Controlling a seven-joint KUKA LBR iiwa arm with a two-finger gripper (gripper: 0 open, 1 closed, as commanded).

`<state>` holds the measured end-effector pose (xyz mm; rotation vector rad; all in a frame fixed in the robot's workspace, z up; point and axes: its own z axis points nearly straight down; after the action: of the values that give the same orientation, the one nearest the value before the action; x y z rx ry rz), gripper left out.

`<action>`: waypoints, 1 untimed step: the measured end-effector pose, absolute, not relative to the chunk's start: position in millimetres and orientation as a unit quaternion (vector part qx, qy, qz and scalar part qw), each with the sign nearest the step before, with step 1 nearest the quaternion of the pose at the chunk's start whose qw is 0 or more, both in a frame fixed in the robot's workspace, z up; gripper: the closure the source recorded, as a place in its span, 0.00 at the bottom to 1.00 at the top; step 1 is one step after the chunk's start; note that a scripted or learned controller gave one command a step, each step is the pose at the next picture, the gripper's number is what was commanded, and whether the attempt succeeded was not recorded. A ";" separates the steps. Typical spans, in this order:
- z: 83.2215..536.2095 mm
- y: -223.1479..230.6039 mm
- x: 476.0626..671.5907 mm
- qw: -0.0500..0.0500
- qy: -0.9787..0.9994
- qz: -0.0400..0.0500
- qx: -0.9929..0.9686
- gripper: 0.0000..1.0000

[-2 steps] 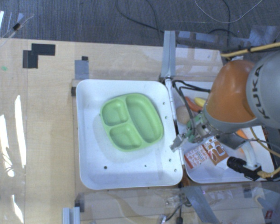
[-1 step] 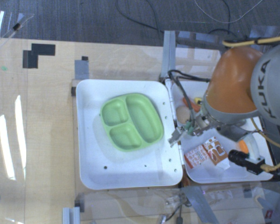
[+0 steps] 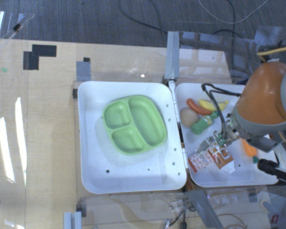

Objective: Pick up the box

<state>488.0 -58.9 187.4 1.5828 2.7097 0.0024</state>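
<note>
Overhead, a pale wood bench [image 3: 38, 142] carries two shallow white bins side by side, with dark grey ribbed flooring beyond its far edge and thin black cables [image 3: 148, 13] looping across that floor. Black tape patches [image 3: 38, 55] sit on the wood near the far left, and glare streaks run down the bench's left side, as if a clear sheet lay over it. A grey metal post [image 3: 172, 56] stands at the seam between the bins.

The left bin [image 3: 93, 175] is smooth plastic with rounded corners and small dark dots along its near and right rims. In it lies a green tray [image 3: 134, 124], matte, rounded, split into three compartments.

The right bin [image 3: 257, 175] holds a clutter: a red pepper-like piece [image 3: 199, 107], a yellow piece [image 3: 213, 104] just behind it, a beige rounded lump [image 3: 187, 117], a green bottle shape [image 3: 201, 124], and a small orange piece [image 3: 249, 149] near the arm. The box [image 3: 210, 157] lies flat toward the bin's near left, red and white with brown patches; its printing is too small to read.

The arm [image 3: 264, 99], with its glossy orange band and grey collar, leans over the right bin. The gripper [image 3: 221, 138] sits just above the box's far edge, beside the bottle shape; whether its tips are apart or together, I cannot tell.
</note>
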 end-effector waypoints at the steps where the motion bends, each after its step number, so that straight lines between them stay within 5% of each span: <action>1: 253.1 -61.3 488.8 0.004 0.874 0.002 0.487 0.00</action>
<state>488.8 -61.3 253.1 1.5250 2.7376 0.0054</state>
